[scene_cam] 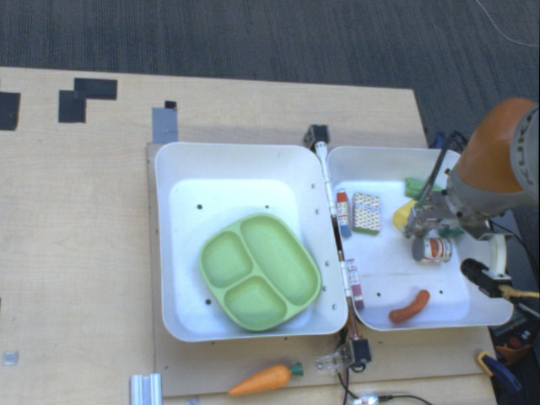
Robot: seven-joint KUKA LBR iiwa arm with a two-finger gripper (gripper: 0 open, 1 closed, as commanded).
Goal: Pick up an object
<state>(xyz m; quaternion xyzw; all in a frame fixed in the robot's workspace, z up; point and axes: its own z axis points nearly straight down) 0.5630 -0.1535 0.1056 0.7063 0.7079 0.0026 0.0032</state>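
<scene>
A pale wooden tabletop (76,226) fills most of the frame, with dark grey carpet (253,24) along the top and a few dark rectangular marks at the upper left. Two shallow white bins sit side by side at centre: the left bin (181,175) holds a green divided plate (260,270), and the right bin (380,163) holds several small things. The arm (502,154), grey with its orange band, reaches in from the right edge and angles down over the right bin. Its pincer (429,230) sits low in the bin, directly over a small can (435,250); how far it is open I cannot tell. The can lies on its side, long axis roughly left to right. Just left of the pincer is a yellow object (402,217), a green one (417,186) above it. A sausage (409,307) lies lower in the bin, tilted up to the right. A carrot (263,380) lies on the tabletop below the bins.
</scene>
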